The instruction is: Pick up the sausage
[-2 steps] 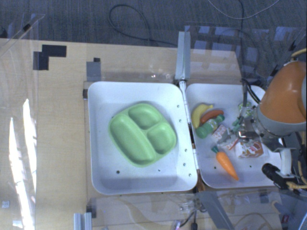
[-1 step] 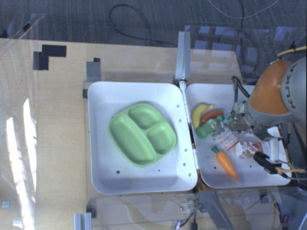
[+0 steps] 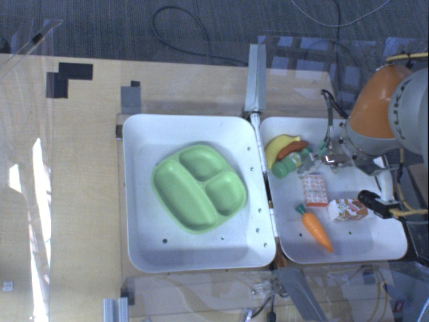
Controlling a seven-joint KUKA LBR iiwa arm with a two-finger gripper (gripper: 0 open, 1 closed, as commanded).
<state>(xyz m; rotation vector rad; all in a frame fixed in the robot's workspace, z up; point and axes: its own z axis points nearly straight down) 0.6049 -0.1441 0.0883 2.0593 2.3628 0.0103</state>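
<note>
The sausage (image 3: 292, 149) lies in the right bin (image 3: 375, 247) on the banana (image 3: 278, 145), beside a green bottle (image 3: 287, 165), and the gripper (image 3: 328, 157) hovers just right of it, its grip state I cannot tell.

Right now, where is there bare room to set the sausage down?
Left bin: bare floor along its front edge and left wall around the green tray. Right bin: crowded at the back with sausage and banana; bare front-right corner beyond the carrot.

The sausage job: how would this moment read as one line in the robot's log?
sausage: right bin, on banana, not held | gripper: just right of sausage | left bin: green divided plate
</note>
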